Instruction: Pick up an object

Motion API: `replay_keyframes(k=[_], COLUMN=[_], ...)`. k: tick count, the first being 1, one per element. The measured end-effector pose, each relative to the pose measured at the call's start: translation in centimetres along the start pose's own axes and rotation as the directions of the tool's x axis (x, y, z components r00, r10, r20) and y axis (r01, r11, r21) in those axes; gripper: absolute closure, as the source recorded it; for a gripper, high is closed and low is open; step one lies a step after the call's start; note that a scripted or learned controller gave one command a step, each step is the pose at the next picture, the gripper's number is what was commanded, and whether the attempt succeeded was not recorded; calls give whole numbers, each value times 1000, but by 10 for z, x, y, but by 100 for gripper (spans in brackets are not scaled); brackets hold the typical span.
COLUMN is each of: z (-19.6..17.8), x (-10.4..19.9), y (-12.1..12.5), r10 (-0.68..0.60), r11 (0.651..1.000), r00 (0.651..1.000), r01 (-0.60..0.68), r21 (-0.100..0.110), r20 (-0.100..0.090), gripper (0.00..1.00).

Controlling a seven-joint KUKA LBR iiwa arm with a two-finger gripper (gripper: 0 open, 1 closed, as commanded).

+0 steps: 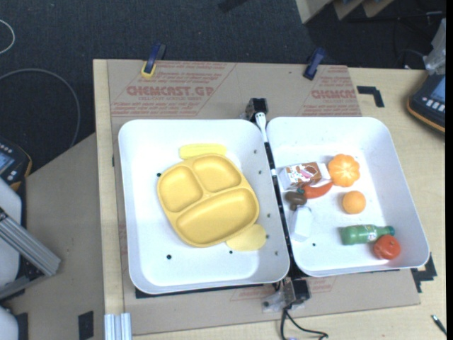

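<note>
Well, we start with the two white bins: the left bin [134, 190] carries a big yellow divided tray [207, 200], lying flat and filling most of its floor, with a pale yellow lid [202, 150] peeking out at the tray's twelve o'clock. Over in the right bin [396, 154] we've got the pickable clutter. From the bin's centre, a snack packet [303, 174] sits at ten o'clock, touching a red chilli [318, 189]; a small pumpkin [344, 169] at twelve; an orange ball [353, 202] near centre; a green bottle [362, 234] at five o'clock, just beside a red tomato [386, 247].

No arm and no gripper anywhere in view, so we cannot tell whether the hand is open or closed. We judge the pick hasn't begun: nothing is lifted. Next, the arm must come in from three o'clock and descend over a target; the orange ball, standing apart from its neighbours, looks the cleanest choice.
</note>
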State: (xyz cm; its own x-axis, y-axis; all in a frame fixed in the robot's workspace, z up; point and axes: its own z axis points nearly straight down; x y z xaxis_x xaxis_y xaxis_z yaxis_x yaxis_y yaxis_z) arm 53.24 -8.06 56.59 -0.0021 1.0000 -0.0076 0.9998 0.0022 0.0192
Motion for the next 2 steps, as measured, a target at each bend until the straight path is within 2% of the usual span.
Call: replay_keyframes(k=[2], z=[-21], x=[0], y=[2], r10=[0], r11=[1000], r00=[1000], r01=[0], r21=[-9], r20=[3], gripper=[100])
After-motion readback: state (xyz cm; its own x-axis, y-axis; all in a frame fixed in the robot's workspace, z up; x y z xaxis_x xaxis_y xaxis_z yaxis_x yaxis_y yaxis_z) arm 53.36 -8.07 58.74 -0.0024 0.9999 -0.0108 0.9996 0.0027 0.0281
